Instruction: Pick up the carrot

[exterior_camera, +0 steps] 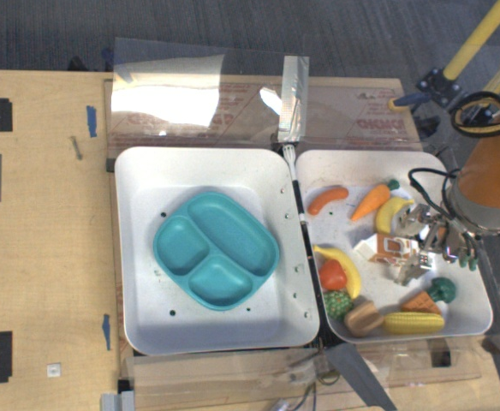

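Two shallow white plastic bins side by side on the pale wooden worktop [36,255]. Left bin [139,187]: one smooth teal plastic tray [217,249], rounded, three compartments. Right bin [473,311]: toy food, glossy plastic. Tapered orange carrot with green top [372,200] lies tilted in the upper middle, just left of a yellow banana [389,213]. A stubby orange-red pepper [328,198] sits apart to the carrot's left. Lower left: second yellow banana [338,259] over a red tomato [333,275], knobbly green broccoli [337,303], brown potato-like piece [363,318], ridged yellow corn cob [413,321]. My metal gripper [411,245] hangs low over the bin's middle, right of the carrot and not touching it; cannot tell how far my gripper is open, and nothing visibly held
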`<state>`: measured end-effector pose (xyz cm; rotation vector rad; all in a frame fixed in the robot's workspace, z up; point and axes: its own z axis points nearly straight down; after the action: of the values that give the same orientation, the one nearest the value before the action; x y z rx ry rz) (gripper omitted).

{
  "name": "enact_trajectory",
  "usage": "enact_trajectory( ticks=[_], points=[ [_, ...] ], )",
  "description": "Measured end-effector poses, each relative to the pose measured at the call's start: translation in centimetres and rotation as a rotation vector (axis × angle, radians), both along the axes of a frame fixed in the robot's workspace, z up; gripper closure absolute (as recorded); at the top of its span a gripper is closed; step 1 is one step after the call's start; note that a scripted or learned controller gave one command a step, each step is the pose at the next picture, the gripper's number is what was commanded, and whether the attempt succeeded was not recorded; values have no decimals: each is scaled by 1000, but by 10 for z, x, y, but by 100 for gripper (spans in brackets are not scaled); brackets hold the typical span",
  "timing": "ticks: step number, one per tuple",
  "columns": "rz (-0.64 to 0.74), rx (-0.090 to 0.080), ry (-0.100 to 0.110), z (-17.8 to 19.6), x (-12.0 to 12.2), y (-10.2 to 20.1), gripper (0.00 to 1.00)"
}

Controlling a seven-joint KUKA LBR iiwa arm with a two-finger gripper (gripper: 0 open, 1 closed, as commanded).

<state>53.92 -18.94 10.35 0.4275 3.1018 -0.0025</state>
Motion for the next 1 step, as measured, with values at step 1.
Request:
enact_trajectory(
  ticks=[1],
  points=[
    [-194,4,2,-10,83,49,0]
  ],
)
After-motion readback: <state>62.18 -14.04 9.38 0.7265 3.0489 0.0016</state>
